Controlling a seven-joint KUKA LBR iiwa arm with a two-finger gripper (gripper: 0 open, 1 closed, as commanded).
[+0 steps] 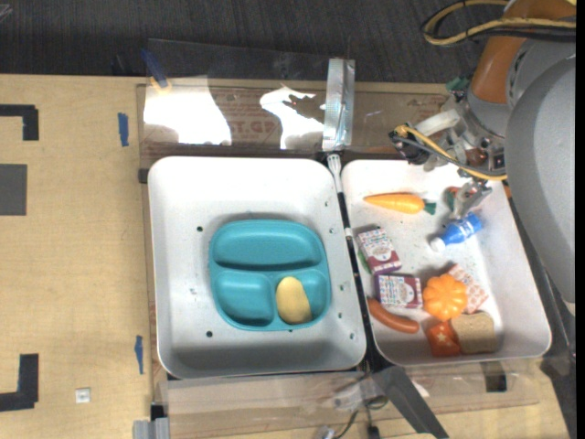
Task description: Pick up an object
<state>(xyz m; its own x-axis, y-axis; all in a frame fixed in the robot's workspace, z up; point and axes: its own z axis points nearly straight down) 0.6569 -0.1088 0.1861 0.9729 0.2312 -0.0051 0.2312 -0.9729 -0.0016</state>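
Gripper hangs over the right bin near its 1 o'clock corner, arm coming in from 3 o'clock. Finger state: cannot tell, too small and cluttered with cables, and nothing visibly held. Nearest candidate looks like the blue bottle, just below the gripper at roughly 7 o'clock from it, long axis running 2 to 8 o'clock, white cap end toward 8. The carrot lies near the gripper at its 9 o'clock, long axis about 3 to 9, green stub toward the gripper. My guess is that the next move is a short drop onto the bottle, and the fingers would need to close across its short axis; the slanted lie could make it roll or squirt out. Rest of the right bin: two small snack packets and toward the centre-left, an orange pumpkin toy, a sausage at 7 o'clock, a brown bread-like block and a red piece at 5 to 6 o'clock, these packed close together. Left bin holds a teal divided tray with a yellow potato-like object in its lower right compartment, well apart from the gripper. Both bins sit on a light wooden desk with black tape marks; dark floor at 12 o'clock.
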